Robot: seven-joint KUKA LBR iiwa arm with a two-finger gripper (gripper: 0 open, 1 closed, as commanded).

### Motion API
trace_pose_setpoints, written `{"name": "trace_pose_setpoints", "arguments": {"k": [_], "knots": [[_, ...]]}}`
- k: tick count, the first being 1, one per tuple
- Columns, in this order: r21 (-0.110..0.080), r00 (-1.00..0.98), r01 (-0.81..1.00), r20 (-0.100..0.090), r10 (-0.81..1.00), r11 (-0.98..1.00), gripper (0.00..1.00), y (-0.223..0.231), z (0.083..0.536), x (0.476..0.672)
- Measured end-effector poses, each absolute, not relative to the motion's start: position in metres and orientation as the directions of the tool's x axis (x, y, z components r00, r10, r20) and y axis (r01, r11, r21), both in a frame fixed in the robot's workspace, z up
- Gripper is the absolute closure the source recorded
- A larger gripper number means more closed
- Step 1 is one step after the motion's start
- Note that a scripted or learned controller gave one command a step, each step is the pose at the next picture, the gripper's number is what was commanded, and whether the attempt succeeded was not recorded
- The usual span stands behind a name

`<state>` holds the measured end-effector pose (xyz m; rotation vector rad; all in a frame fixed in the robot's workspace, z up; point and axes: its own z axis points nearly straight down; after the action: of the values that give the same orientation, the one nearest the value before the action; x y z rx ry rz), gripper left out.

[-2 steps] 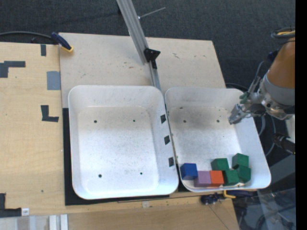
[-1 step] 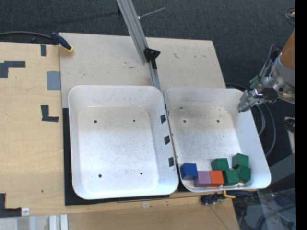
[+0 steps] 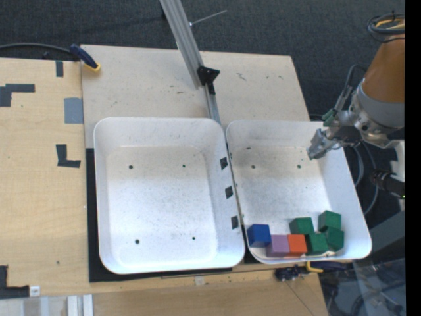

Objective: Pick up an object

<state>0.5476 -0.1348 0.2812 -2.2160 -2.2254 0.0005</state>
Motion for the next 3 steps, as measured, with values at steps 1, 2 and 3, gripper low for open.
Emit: {"name": "trace_pose_setpoints", "arguments": {"k": [1,2,3], "knots": [[-0.002,-0.006,1.0,0.001,1.0,0.006,1.0,-0.08,0.268,0.547],[-0.003,-0.004,1.0,0.001,1.0,0.004,1.0,-0.039,0.257,0.533],[-0.004,-0.007,1.0,0.002,1.0,0.007,1.0,0.021,0.25,0.514]]}}
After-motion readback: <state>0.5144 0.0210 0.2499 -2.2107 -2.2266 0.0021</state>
